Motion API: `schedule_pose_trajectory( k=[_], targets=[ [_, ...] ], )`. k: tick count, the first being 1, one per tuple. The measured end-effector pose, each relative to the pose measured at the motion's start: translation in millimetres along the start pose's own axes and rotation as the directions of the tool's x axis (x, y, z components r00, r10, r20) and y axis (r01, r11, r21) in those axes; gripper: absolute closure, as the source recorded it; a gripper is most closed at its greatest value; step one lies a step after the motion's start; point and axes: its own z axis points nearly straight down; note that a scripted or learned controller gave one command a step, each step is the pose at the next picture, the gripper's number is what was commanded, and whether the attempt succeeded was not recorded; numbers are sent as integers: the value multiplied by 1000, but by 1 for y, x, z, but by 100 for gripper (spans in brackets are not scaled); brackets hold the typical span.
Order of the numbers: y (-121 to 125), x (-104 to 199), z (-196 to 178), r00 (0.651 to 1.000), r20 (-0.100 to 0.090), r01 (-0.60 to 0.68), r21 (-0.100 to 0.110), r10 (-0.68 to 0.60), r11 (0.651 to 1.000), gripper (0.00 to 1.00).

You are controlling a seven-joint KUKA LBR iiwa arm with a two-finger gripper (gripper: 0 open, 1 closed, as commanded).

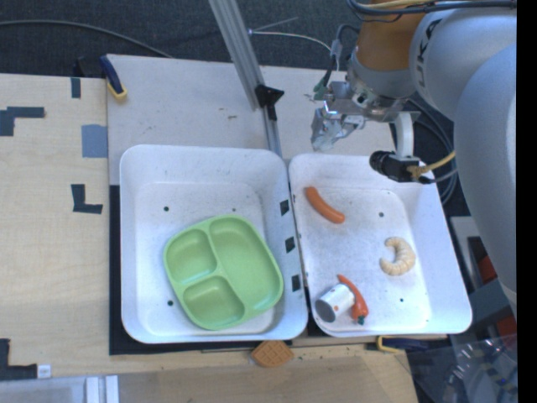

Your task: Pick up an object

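Observation:
My gripper [325, 138] hangs above the far rim of the right bin [436, 250], near its left corner, with nothing visible between its fingers. Below it in the right bin lies an orange sausage [324, 205]. A pale croissant [398, 256] rests toward the bin's right side. At the near left corner a white cup [335, 302] lies on its side against an orange carrot [354, 297]. A green divided plate [222, 271] sits in the left bin [143, 225].
A slanted metal pole [243, 53] with a black clamp stands behind the bins. A waffle-like cookie [271, 354] lies on the bench in front of the bins. A blue and yellow clamp [113, 78] sits at the bench's far left.

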Motion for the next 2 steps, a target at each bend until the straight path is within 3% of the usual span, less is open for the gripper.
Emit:
schedule_pose_trajectory(
  k=[1, 2],
  targets=[
    [4, 50, 19, 1000, 1, -1, 3, 1, 1000, 100],
    [-2, 107, 16, 1000, 0, 0, 1, 0, 1000, 100]
  ],
)
